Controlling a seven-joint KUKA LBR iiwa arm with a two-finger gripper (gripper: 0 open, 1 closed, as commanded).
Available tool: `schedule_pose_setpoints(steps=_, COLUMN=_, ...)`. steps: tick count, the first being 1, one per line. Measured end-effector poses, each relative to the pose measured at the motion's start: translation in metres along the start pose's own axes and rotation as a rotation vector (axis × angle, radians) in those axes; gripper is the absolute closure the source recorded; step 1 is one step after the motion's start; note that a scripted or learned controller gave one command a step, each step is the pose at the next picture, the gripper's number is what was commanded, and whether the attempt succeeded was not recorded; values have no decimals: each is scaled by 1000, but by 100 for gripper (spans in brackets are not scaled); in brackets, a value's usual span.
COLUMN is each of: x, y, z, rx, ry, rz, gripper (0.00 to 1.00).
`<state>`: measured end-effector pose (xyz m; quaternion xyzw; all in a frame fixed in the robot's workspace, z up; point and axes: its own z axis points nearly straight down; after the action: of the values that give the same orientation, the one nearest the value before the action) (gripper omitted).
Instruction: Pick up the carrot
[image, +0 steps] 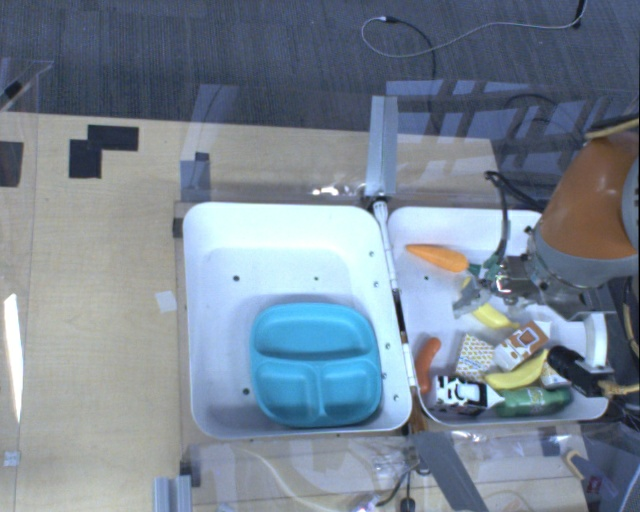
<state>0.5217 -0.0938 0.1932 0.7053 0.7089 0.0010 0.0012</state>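
Note:
The carrot (437, 257), orange and tapered, lies at the back of the right bin (400, 232), pointing left. My gripper (468, 292) hangs over the middle of that bin, just to the right of and nearer than the carrot, not touching it. Its fingers stand open with nothing between them. The grey arm with its orange band (592, 205) comes in from the right and covers the bin's back right corner.
Below the gripper lie a yellow piece (490, 316), a small brown-and-white box (520, 344), a banana (522, 375), a green item (530, 401), a black-and-white pack (460, 392) and a reddish sausage (427, 362). The left bin (215, 300) holds a blue divided tray (315, 362).

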Motion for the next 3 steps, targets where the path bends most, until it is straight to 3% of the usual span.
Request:
schedule_pose_setpoints(steps=1, x=20, y=66, z=-15, rx=-3, ry=-1, rz=-208, gripper=0)
schedule_pose_setpoints(steps=2, x=2, y=136, z=22, rx=-2, ry=-1, rz=-255, gripper=0)
schedule_pose_setpoints(steps=3, x=-11, y=119, z=-28, rx=-3, ry=-1, rz=-118, gripper=0)
